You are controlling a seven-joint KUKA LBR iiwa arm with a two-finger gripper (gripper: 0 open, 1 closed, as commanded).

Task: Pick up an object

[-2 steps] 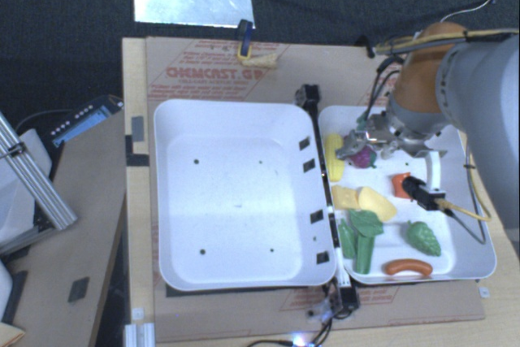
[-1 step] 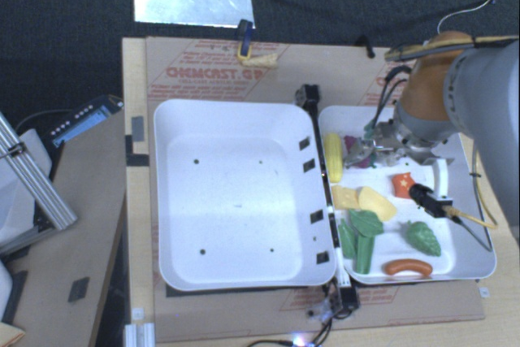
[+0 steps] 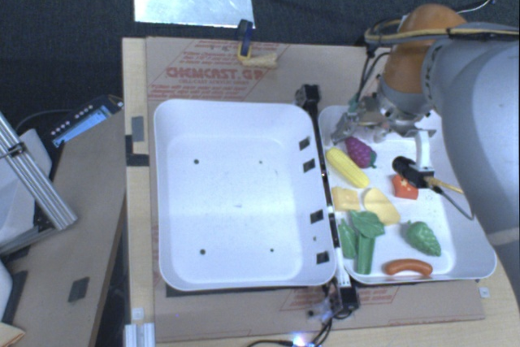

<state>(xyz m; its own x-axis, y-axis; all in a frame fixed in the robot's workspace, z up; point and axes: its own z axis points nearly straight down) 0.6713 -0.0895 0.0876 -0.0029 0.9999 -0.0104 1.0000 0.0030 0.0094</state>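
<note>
Hovering low, the tool (image 3: 363, 124) sat just above the purple grapes (image 3: 360, 150) in the right bin (image 3: 467, 256) — its opening couldn't be judged — so a straight, centred descent seemed wisest.

Even, bright light overhead; the white bins (image 3: 236, 199) glare softly, shadows are faint, and the focus is slightly soft.

You look down from one fixed camera above the bench, tilted so the far edge sits at the top. It stands far enough back to take in both bins whole: the shallow white plastic left bin (image 3: 236, 191) near the centre, the matching right bin (image 3: 467, 252) toward the right side. The grey arm with its orange band (image 3: 422, 45) comes in from your right
</note>
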